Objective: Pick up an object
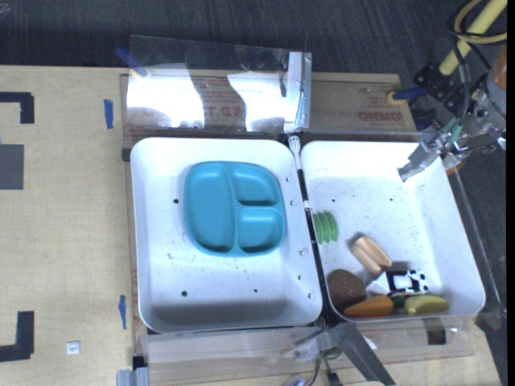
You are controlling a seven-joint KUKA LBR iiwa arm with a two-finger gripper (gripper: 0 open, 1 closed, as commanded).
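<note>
The right bin (pixel 451 207) holds several small objects near its front. A green ribbed piece (pixel 326 227) lies by the left wall. A tan bread-like piece (pixel 369 253) rests beside a dark brown lump (pixel 344 286). An orange carrot (pixel 369 306), a yellow-green piece (pixel 426 303) and a black-and-white toy (pixel 405 281) sit along the front wall. My gripper (pixel 417 164) hangs over the far right corner of this bin, well apart from all of them, with nothing seen in it.
A blue divided plate (pixel 235 207) lies in the left bin (pixel 153 240). A clear plastic sheet (pixel 217 91) stands behind the bins. Cables and a yellow hose (pixel 475 18) crowd the top right beside the arm.
</note>
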